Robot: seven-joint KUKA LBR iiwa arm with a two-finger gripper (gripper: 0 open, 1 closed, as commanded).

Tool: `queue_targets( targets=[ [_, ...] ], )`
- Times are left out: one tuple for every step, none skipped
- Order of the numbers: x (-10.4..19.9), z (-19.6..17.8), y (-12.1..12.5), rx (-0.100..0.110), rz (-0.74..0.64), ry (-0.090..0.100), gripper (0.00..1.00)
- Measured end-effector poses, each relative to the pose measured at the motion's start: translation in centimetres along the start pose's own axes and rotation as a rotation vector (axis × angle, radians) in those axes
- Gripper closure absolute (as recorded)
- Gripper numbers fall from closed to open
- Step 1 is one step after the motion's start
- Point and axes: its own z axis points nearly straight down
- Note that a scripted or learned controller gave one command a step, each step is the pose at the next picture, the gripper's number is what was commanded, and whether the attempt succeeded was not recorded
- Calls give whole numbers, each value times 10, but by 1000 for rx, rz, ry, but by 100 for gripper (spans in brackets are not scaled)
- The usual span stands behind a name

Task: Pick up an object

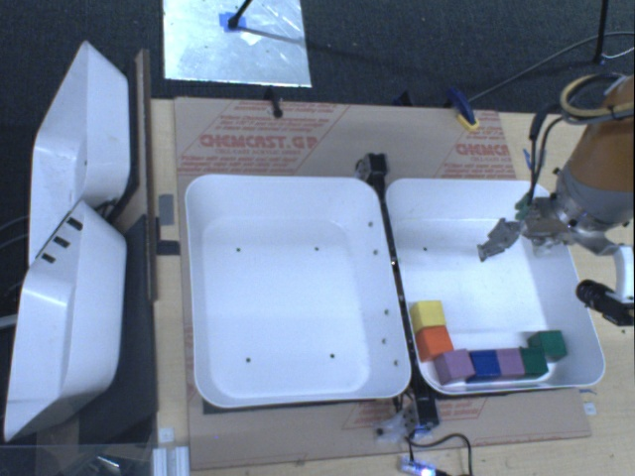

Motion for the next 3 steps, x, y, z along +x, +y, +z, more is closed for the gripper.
queue_targets(
  targets=[
    [0,-3,1,-5,-1,-1,0],
    [-4,59,0,0,0,0,0],
    [-3,104,0,-2,-1,0,0]
  ],
)
